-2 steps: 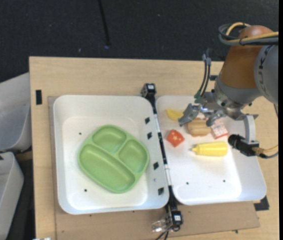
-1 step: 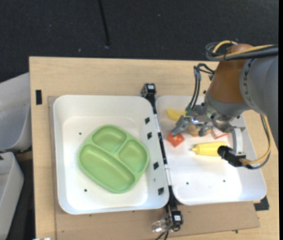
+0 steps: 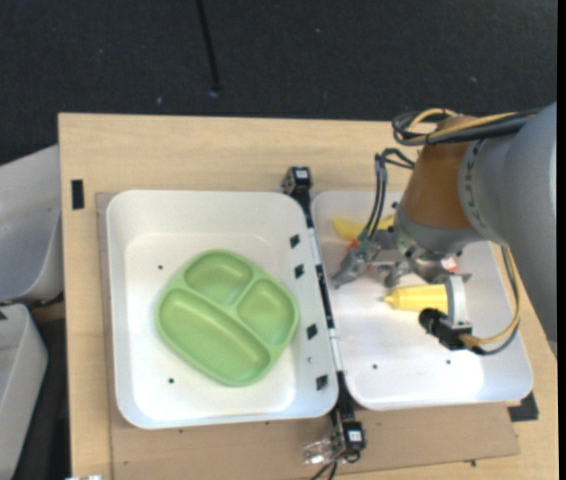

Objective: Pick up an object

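Observation:
A green divided plate (image 3: 227, 315) lies in the left bin (image 3: 133, 388). In the right bin (image 3: 483, 368) a yellow object (image 3: 347, 229) lies near the far left corner, partly hidden behind the arm. A second yellow object (image 3: 416, 296) lies near the bin's middle, just under the wrist. My gripper (image 3: 351, 265) hangs low over the left part of the right bin, between the two yellow objects and close to the divider. Nothing shows between its tips.
The grey arm with its orange band (image 3: 443, 183) covers the far right part of the right bin. Cables and a black connector (image 3: 441, 328) hang from the wrist over the bin floor. Black clips (image 3: 315, 298) line the divider between the bins.

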Robot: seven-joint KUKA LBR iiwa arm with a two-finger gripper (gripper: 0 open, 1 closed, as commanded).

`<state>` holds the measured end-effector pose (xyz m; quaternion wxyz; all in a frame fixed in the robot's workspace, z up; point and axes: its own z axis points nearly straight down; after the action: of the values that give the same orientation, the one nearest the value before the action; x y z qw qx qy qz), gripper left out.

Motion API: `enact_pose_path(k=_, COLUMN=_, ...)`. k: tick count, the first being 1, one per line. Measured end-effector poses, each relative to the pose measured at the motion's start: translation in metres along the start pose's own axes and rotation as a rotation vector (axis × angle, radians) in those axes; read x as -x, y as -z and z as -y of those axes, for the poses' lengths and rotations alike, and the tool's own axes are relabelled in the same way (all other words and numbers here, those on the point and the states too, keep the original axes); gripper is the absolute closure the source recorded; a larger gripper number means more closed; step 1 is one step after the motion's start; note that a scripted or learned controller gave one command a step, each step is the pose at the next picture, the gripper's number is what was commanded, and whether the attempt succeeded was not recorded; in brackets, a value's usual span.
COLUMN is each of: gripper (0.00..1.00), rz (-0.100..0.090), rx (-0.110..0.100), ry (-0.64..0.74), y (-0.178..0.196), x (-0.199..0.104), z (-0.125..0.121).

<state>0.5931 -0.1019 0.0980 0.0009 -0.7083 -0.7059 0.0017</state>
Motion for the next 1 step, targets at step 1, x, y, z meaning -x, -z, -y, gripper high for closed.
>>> enact_pose_path(k=1, gripper=1.0, rz=-0.001, rx=0.006, ry=-0.006, y=0.0135, x=0.0009, z=-0.001)
